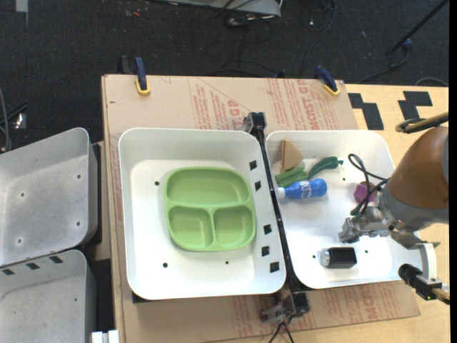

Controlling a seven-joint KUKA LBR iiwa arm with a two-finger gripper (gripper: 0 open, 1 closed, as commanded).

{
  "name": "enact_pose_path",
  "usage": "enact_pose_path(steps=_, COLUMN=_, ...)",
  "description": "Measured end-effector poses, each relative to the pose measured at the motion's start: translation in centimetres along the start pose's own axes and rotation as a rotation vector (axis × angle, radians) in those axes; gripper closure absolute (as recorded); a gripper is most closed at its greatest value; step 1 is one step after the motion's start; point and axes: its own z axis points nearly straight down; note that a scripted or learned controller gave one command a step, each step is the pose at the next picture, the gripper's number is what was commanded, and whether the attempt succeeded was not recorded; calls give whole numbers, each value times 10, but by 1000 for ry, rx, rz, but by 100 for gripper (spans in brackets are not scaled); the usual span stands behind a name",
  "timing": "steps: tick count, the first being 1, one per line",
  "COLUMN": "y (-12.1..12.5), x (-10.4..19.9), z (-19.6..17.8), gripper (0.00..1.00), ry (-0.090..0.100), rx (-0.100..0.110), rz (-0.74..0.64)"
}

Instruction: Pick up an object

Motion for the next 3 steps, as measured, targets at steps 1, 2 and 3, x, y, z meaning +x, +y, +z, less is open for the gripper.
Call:
enact_pose_path(steps=1, y=0, x=-9, z=-47, gripper=100, ry=-2, rx=-3, rz=-1)
enact_pose_path(steps=2, y=4, x=-14, z=-109, gripper=100, ry=-4, rx=-7, rz=-5)
enact_pose_path(steps=3, y=5, x=-14, z=-150, gripper=100, ry=-3, rx=-4, rz=-6)
